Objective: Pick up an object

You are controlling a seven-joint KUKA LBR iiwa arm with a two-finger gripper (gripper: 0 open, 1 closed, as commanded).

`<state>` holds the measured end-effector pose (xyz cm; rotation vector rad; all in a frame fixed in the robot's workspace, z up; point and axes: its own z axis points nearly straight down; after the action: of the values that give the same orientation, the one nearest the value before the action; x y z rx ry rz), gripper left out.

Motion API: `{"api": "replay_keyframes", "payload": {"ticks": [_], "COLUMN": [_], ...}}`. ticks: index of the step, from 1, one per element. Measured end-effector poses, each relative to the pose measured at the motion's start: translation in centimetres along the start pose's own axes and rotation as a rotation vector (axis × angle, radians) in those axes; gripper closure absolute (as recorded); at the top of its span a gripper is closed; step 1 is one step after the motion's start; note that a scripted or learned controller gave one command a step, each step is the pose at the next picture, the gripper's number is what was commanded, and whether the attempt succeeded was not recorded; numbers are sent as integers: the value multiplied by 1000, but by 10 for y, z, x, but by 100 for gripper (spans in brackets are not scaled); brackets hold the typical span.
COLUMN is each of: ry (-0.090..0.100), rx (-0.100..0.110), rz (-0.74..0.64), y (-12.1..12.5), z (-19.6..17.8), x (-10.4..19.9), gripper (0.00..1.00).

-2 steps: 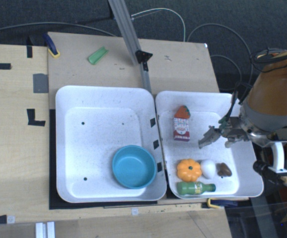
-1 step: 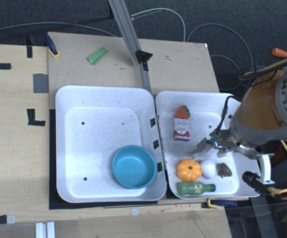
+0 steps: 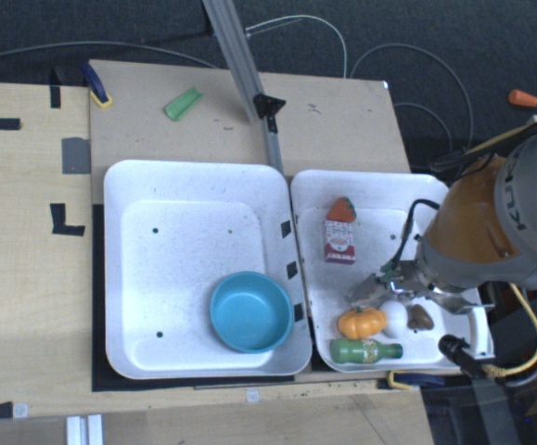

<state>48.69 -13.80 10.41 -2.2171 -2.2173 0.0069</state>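
Claw (image 3: 379, 290), state I cannot tell, hovers above orange pumpkin (image 3: 362, 323) and green bottle (image 3: 364, 350) near right bin's (image 3: 310, 248) front edge.

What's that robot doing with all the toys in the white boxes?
The robot arm is reaching in from the right over the right bin, trying to pick something up. Its hand is low, just above a little orange pumpkin and a green bottle. A red and white carton and a small brown thing lie in that bin too. It is not clearly holding anything yet. The left bin has a blue bowl in it.
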Motion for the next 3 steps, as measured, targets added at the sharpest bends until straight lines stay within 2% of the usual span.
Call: {"api": "replay_keyframes", "payload": {"ticks": [1,2,3], "ry": [1,-2,-2], "rx": [-2,-11,-11], "rz": [-2,-2,-1], "y": [1,0,3], "z": [-13,-75,-119], "x": [1,2,-3], "gripper": [100,100,100]}}
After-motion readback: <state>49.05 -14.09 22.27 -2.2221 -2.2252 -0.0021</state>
